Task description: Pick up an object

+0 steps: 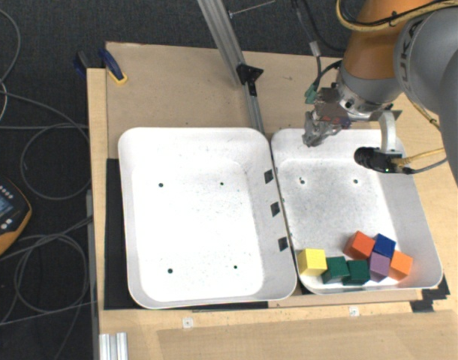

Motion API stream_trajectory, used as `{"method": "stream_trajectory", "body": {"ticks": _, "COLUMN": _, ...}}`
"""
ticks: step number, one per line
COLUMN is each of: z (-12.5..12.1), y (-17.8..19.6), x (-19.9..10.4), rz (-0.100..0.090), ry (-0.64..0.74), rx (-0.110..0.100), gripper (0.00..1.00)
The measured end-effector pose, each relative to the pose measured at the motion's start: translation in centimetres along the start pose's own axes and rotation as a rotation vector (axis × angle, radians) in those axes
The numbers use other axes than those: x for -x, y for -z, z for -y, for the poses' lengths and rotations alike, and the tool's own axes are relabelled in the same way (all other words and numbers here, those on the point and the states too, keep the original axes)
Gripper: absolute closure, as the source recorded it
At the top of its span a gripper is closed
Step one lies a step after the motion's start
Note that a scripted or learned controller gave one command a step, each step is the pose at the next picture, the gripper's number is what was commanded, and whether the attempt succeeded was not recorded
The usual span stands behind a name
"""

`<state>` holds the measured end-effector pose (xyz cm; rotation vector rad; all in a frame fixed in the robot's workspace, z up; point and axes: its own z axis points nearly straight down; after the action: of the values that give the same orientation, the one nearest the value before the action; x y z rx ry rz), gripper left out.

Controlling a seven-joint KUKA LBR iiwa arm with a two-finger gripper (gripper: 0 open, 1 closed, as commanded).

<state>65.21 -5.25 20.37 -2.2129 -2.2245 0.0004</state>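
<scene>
Seven matte cubes [357,261] crowd the right bin's [326,193] near corner (gripper [315,135] state unclear).

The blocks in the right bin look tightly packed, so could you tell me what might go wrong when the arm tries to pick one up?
1. The yellow block, green blocks, purple block and orange blocks sit clustered together, so the fingers may catch two or push neighbours aside.
2. The cluster lies against the right bin near wall, so the gripper could hit the rim as it descends.
3. The gripper is at the far end, leaving a long move.
</scene>
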Motion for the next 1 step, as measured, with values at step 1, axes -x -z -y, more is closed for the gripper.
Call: {"method": "stream_trajectory", "body": {"ticks": 1, "z": 1.76, "y": 0.00, "x": -5.49, "rz": 0.000, "ry": 0.001, "rx": -0.001, "gripper": 1.00}}
